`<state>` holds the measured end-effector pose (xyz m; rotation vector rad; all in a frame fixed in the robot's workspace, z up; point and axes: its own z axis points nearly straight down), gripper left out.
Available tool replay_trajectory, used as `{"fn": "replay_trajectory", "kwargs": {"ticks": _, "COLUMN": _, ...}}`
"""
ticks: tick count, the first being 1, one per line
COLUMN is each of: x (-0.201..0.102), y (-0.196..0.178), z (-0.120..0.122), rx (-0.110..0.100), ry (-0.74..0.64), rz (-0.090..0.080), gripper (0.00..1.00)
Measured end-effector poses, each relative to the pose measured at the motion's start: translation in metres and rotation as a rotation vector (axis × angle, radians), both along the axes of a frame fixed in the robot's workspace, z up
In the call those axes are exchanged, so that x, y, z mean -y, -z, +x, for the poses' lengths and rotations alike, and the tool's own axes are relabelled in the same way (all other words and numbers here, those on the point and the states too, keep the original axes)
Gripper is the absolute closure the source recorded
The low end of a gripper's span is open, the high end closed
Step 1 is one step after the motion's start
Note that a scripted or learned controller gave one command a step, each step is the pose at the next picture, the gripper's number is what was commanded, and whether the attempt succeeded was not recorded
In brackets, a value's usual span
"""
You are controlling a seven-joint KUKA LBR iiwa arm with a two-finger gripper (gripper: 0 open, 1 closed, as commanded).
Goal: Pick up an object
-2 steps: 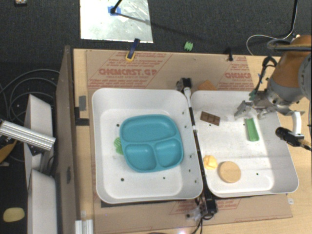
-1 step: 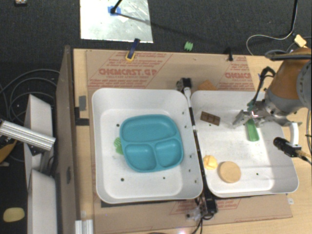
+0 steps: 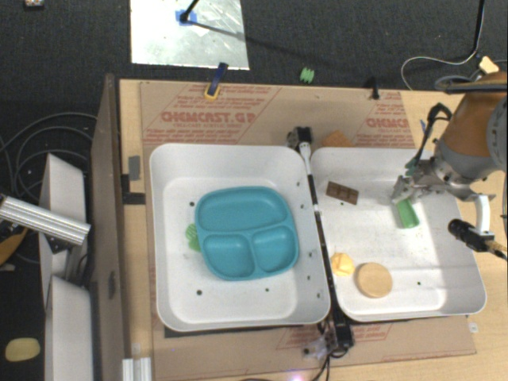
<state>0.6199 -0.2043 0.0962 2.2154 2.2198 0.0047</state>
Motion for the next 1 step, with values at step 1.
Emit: {"fn": "replay_trajectory", "kwargs": {"ticks": 1, "x": -0.0774, "y": 0.0096, "z": -0.0376, "rx": -0.008, "ry": -0.006, "rz": 0.004, "gripper": 1.0}}
